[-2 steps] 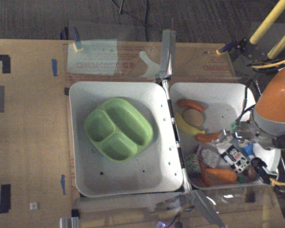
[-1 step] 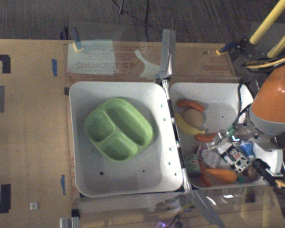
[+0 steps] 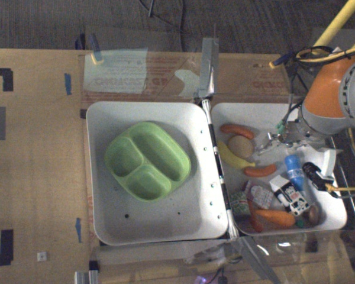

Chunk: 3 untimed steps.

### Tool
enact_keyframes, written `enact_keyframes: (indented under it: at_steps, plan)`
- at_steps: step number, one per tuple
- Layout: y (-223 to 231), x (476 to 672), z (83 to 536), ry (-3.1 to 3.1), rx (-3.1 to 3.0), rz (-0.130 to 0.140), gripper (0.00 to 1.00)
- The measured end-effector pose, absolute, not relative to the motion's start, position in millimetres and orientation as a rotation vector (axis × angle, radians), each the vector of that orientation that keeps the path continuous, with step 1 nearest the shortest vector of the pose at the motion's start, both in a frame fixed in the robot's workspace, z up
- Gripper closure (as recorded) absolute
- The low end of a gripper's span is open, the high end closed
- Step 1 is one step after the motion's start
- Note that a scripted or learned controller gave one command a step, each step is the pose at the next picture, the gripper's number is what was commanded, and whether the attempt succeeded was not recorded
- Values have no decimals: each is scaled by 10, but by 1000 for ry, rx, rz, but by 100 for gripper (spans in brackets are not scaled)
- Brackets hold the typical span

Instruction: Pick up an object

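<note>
We've got the end effector [image 3: 271, 142] hovering in the right white bin [image 3: 337, 218] – can't tell its state – just beside a tan egg-shaped object [image 3: 241, 147] and yellow banana [image 3: 232, 157].

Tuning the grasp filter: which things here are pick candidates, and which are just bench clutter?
Pick candidates, all in the right bin:
banana, egg-like ball, two sausages, carrot, blue bottle, small packets. The gripper hangs above them.

Just lying about:
green divided plate in the left bin, blue tape marks, cables.
</note>
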<state>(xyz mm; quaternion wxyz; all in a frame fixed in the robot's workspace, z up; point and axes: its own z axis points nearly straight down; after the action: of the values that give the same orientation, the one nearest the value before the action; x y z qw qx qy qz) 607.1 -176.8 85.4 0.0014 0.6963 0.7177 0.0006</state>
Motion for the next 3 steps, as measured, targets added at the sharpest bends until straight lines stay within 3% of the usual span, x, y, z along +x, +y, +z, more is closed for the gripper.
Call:
enact_keyframes:
  at_steps: [1, 2, 3]
  plan:
    - [-2163, 6614, 1701, 2188, 2249, 1, 0]
    - [-2001, 6380, 859, 2259, 2178, 2, 0]
    - [-2093, 5939, 867, 2206, 2251, 22, 0]
